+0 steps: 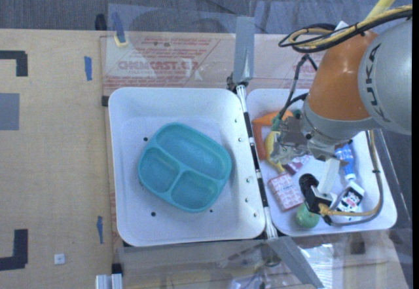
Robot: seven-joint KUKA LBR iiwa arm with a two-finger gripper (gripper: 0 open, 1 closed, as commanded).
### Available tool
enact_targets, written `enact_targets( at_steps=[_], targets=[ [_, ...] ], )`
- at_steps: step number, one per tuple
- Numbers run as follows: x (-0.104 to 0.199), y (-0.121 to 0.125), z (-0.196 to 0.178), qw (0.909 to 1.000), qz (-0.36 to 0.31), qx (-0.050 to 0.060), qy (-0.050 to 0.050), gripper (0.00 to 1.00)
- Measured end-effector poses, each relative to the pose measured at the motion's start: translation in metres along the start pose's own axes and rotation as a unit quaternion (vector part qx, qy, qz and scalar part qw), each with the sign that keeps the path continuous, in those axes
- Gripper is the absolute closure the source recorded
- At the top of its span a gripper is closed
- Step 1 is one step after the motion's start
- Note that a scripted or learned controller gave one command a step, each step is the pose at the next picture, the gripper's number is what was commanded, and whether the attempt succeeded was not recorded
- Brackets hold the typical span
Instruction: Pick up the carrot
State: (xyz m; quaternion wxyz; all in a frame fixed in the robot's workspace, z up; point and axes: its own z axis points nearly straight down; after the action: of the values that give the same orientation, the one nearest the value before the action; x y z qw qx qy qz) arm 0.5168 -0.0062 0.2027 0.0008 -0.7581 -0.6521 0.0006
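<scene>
The grey arm (386, 71) reached in from the right above the right bin (386, 215), its orange band (337, 88) over that bin's upper half. Below the band the wrist pointed down, and the hand (283, 150) hung low near that bin's left wall.

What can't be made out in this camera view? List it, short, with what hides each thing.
- Gripper: the arm's orange wrist covers it from above, so its fingers cannot be judged.
- Carrot: an orange corner pokes out from under the arm; the rest is covered.
- Right bin: the arm hides its upper half and what lies there.
- Pink packet: its print is too small to read.
</scene>
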Motion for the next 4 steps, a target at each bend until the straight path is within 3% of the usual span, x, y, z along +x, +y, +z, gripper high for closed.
enact_targets(
  at_steps=[1, 2, 3, 4],
  targets=[
    [-0.0314, 0.0135, 0.0187, 1.0, 0.003, 0.0, 0.0, 1.0],
    [-0.0324, 0.0141, 0.0091, 1.0, 0.005, 0.0, 0.0, 1.0],
    [-0.0332, 0.0112, 0.0182, 0.9642, -0.265, 0.0, 0.0, 1.0],
    [-0.0295, 0.0179, 0.0176, 0.8511, -0.525, -0.002, 0.0, 1.0]
  ],
)
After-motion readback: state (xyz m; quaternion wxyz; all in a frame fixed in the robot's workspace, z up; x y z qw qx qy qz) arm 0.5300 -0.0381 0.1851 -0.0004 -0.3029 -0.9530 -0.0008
